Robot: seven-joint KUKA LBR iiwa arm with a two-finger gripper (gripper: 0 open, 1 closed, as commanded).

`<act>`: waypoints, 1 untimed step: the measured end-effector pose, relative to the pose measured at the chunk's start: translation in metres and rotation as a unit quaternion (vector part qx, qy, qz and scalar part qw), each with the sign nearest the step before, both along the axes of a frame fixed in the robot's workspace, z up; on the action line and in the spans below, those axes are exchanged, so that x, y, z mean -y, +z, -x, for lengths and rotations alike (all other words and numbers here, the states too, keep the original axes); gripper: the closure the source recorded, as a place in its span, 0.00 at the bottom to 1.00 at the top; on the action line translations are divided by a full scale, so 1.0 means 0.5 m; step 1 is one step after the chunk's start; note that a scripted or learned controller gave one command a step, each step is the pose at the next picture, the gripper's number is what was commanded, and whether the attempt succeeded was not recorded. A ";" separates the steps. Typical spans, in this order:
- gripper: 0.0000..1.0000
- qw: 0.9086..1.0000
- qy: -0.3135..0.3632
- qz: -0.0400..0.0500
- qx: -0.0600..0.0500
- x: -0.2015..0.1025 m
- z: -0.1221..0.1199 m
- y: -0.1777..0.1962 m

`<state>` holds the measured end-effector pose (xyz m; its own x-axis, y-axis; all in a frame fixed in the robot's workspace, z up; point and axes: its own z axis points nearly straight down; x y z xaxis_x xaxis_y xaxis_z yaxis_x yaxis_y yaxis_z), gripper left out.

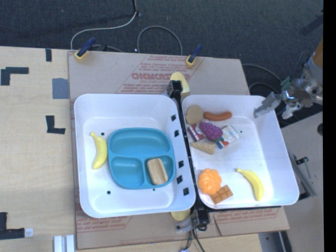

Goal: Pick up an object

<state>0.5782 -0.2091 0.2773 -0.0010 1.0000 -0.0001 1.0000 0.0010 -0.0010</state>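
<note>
The wooden bench (pixel 31 156) is seen to carry two shallow white plastic bins side by side. In the left bin (pixel 86 106) a blue moulded compartment tray (pixel 137 143) is set, with a tan bread-roll toy (pixel 157 171) in its lower right compartment and a yellow plastic banana (pixel 98 150) lying beside the tray. In the right bin (pixel 273 156) a second yellow banana (pixel 252 182), an orange round fruit (pixel 209 180), a purple grape bunch (pixel 210 130) and a red sausage (pixel 217 116) are scattered. The grey gripper (pixel 269 106) is poised at the right bin's upper right rim; whether the jaws are released or clenched cannot be told. The second banana, judged light, stiff and smooth, lies apart and would best be taken across its middle.
</note>
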 end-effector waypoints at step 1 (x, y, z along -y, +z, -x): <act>0.00 1.000 0.004 -0.001 -0.001 -0.128 -0.114 -0.181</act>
<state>0.6352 -0.1448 0.1870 -0.0081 1.0000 0.0016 1.0000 0.0081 -0.0039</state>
